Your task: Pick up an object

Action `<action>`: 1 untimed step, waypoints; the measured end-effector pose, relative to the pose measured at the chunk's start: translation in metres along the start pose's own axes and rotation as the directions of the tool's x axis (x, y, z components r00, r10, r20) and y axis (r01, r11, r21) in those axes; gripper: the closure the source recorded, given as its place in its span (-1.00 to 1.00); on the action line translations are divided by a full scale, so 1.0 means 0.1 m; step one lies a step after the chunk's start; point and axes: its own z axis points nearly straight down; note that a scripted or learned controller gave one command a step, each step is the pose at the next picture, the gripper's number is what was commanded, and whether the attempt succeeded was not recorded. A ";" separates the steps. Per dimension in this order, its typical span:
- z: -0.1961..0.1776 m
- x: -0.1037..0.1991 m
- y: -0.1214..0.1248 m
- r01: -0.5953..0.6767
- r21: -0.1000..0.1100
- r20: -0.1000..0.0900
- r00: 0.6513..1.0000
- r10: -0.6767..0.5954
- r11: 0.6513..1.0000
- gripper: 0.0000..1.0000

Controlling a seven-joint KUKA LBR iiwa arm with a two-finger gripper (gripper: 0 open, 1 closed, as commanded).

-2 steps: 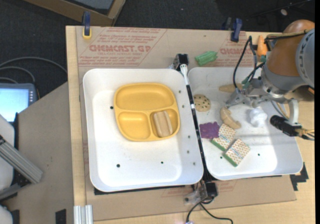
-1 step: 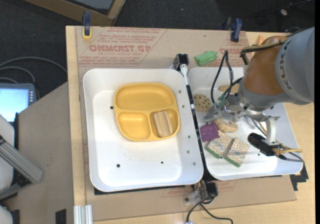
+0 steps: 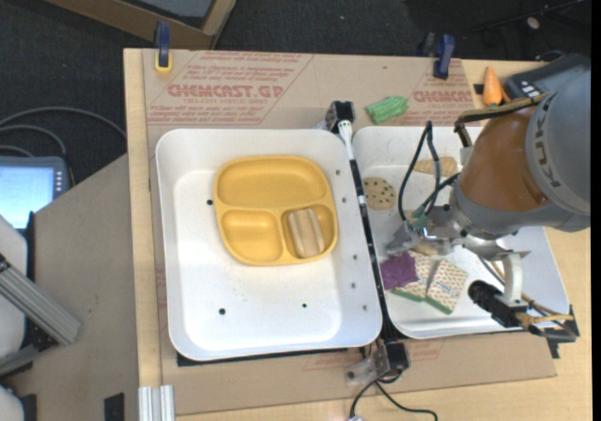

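**Gripper low over the right bin, its state not readable**

The left bin (image 3: 178, 222) is seen whole on the tabletop (image 3: 235, 90). A yellow divided plate (image 3: 263, 186) lies in its upper half. A tan block (image 3: 302, 231) is set in the plate's lower right compartment; what it is made of cannot be made out.

Behind the seam between the two bins, a small green thing (image 3: 387, 109) lies on the tabletop, outside both bins. Its shape is too small to be read.

In the right bin (image 3: 385, 151), a round speckled cookie (image 3: 378, 192) lies near the left wall, apart from everything else. Below it, a purple piece (image 3: 397, 271) rests on the bin floor, touching a patterned packet (image 3: 441, 286) with a green edge on its right.

The gripper (image 3: 420, 233) is placed just above the purple piece and the packet. It is tangled in cables and shadow, so whether it is open or closed cannot be told, and nothing is seen held in it.

A pale stick (image 3: 439, 166) is partly covered by the arm (image 3: 502, 175), which hides most of the bin's right half. An orange thing (image 3: 492, 85) on the tabletop is cut off by the arm as well.
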 end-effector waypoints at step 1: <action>0.00 -0.13 -0.45 -0.002 -0.001 0.001 1.000 0.002 1.000 -1.00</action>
